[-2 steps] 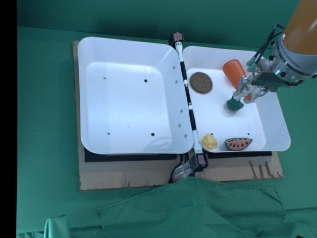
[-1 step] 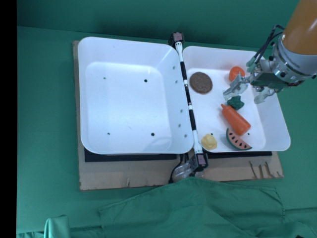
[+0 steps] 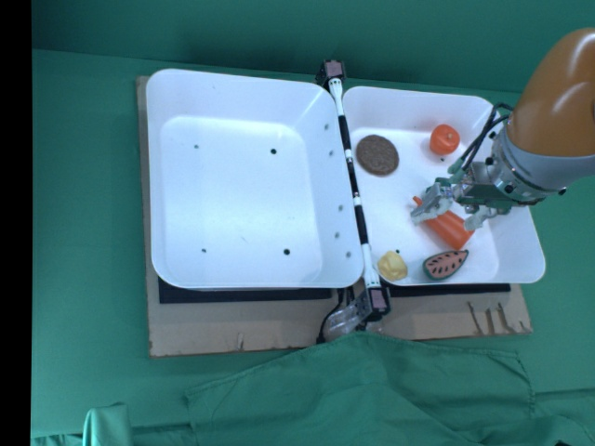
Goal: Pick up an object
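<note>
My gripper (image 3: 456, 210) hangs over the right bin (image 3: 521, 269), its fingers (image 3: 429, 203) spread open. An orange carrot-shaped piece (image 3: 452, 231) lies on the bin floor just under and between them, partly hidden by the gripper. A brown round disc (image 3: 376, 154) lies at the bin's left, and an orange round fruit (image 3: 444, 138) sits toward the back. Along the front edge are a small yellow piece (image 3: 392, 266) and a watermelon slice (image 3: 445, 264).
The left bin (image 3: 167, 156) sits beside the right one, with a black-and-white divider bar (image 3: 351, 179) running between them. Green cloth (image 3: 372, 388) bunches up at the front of the bench. Cardboard (image 3: 232, 337) lies under both bins.
</note>
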Controlling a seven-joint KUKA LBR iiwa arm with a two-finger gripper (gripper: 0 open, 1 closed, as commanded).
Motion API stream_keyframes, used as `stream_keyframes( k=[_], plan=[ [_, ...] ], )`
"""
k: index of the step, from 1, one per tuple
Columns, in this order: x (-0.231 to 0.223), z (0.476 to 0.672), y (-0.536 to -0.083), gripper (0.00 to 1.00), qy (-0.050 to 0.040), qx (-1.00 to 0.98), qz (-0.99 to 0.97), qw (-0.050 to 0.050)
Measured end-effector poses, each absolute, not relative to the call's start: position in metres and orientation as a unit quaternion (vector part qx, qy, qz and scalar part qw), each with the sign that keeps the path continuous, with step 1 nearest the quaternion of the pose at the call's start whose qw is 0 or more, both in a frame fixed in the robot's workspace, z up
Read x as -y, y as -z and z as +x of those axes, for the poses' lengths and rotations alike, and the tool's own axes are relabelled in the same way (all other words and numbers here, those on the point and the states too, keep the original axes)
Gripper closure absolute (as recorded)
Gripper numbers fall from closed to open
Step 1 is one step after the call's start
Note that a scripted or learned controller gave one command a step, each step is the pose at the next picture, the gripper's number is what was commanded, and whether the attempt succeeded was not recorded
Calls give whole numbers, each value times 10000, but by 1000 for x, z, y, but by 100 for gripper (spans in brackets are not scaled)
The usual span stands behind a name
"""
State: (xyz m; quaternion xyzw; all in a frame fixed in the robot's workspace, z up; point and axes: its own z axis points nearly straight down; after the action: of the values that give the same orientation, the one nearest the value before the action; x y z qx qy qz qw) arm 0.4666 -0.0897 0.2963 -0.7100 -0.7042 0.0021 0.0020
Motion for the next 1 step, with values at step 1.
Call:
stream_keyframes(
  k=[1],
  plan=[
    [127,488,-201,0,-15,7045,-7097,14]
  ],
)
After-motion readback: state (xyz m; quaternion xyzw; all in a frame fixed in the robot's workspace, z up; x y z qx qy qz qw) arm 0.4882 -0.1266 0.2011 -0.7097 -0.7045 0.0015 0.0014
